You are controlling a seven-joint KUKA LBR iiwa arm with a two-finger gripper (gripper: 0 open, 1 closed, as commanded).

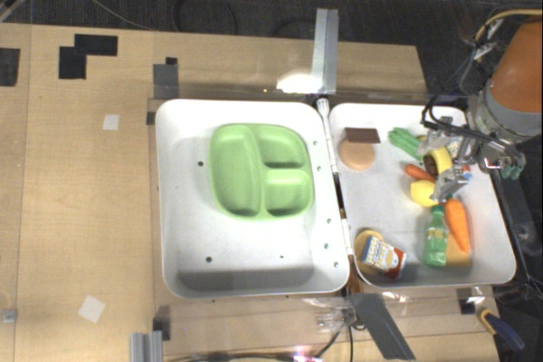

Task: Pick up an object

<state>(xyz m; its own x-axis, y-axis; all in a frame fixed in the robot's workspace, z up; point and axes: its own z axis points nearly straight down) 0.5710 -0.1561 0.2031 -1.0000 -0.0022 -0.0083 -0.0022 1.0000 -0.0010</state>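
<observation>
Site: robotics lab | Evidence: wooden surface with black marker patches, two white bins, loose cables, carpeted floor

Toy foods in right bin

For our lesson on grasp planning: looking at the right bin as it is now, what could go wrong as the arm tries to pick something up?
1. The end effector hangs over a tight cluster: a yellow item, a small orange piece and the carrot. It may nudge or pinch a neighbour instead.
2. The green bottle lies against the carrot, so lifting one could drag the other.
3. The cluster sits near the right bin's wall, which may block the approach.
</observation>
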